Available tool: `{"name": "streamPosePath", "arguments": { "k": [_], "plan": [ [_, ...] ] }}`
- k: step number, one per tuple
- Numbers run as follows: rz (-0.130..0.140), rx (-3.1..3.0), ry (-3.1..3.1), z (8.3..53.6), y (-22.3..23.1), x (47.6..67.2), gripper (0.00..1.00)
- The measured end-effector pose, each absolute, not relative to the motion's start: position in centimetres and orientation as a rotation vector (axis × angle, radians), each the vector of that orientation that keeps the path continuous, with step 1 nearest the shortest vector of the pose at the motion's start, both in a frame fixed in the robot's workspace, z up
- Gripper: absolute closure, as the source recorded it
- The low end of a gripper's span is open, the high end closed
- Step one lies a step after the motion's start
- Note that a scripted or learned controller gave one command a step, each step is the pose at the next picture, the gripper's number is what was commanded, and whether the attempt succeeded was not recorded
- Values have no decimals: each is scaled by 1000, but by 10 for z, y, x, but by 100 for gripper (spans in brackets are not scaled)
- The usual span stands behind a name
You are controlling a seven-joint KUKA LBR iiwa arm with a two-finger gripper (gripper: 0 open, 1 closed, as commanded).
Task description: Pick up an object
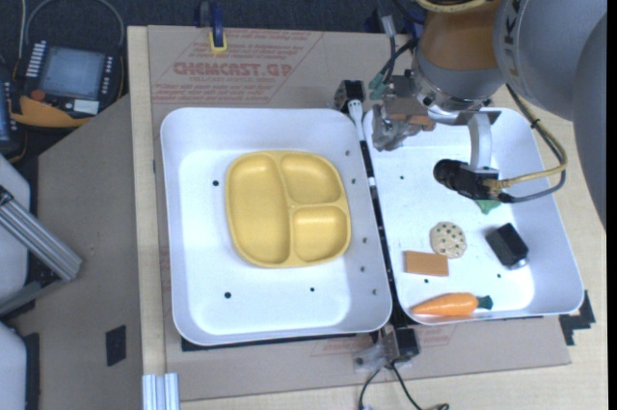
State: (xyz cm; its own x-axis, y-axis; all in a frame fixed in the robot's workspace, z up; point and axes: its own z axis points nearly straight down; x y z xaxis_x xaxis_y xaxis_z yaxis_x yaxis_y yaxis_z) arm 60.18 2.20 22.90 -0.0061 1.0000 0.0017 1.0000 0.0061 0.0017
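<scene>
So the arm (564, 22) comes in from the right and has its tool (384, 136) parked over the far left corner of the right bin (415, 205), right by the wall where the two bins meet. From this angle I honestly can't tell if the tool is open or closed, and I don't see anything held in it. All the grabbable stuff is in that same bin but bunched at the near end: a round speckled cookie (447, 239), a flat brown cracker (425, 263) just beside it on the near side, a black block (506, 244) off to the cookie's right, and a toy carrot (445, 305) lying along the near rim. My guess is they're spread loose like that so each one has room for a clean grab, though the carrot hugging the rim looks awkward. The tool is well apart from all of them, so it'd need to come toward the near side first. The left bin (193, 205) just has a yellow divided plate (287, 205) sitting in the middle with nothing in its compartments. Both bins sit side by side on the desk (289, 70).
</scene>
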Motion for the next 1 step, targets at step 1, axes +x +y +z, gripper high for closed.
{"name": "streamPosePath", "arguments": {
  "k": [1],
  "plan": [
    [3,2214,2230,228,86,596,100]
  ]
}}
